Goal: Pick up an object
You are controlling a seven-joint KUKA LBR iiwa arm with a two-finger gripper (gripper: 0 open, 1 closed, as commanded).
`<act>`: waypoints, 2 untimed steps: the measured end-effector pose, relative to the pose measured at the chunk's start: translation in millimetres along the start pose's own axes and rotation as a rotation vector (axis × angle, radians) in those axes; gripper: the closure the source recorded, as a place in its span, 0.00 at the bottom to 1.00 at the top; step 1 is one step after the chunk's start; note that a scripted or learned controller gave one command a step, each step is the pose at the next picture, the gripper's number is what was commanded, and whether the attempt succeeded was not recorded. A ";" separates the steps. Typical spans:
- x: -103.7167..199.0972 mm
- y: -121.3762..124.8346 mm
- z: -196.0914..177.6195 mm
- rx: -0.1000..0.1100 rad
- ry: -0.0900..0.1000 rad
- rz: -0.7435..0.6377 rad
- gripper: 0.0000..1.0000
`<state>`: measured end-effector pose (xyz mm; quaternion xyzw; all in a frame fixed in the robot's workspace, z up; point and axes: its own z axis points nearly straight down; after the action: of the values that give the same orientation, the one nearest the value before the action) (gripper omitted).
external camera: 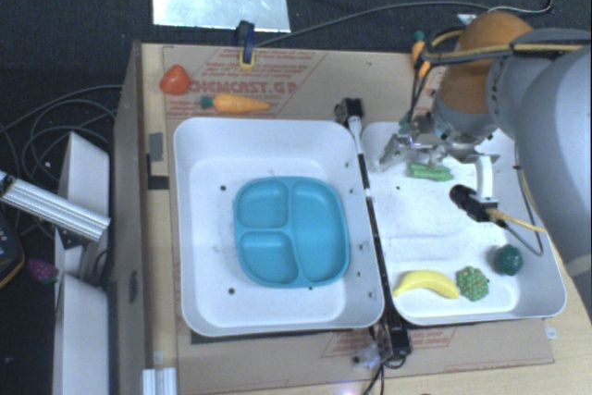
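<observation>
The end effector [416, 148] is lowered at the right bin's [546, 291] twelve o'clock over the green piece [431, 170], presumably for grasping; its grip state cannot be told.

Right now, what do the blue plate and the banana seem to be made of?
Blue plate: probably moulded plastic, one even colour, smooth with a soft sheen, divided into compartments. Banana: likely a plastic toy, uniform bright yellow with a smooth surface; real fruit cannot be ruled out.

bins [277, 136]: 2 | blue plate [290, 230]: 1 | banana [425, 284]: 1 | carrot [240, 104]: 1 | tomato [175, 80]: 1
</observation>
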<state>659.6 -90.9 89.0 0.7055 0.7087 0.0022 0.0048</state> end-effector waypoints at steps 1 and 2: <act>-4.1 4.5 -2.0 0.002 0.003 0.001 0.00; -28.8 -3.4 -1.3 0.001 0.001 0.002 0.00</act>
<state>656.4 -119.6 90.4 0.7061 0.7081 0.0024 0.0042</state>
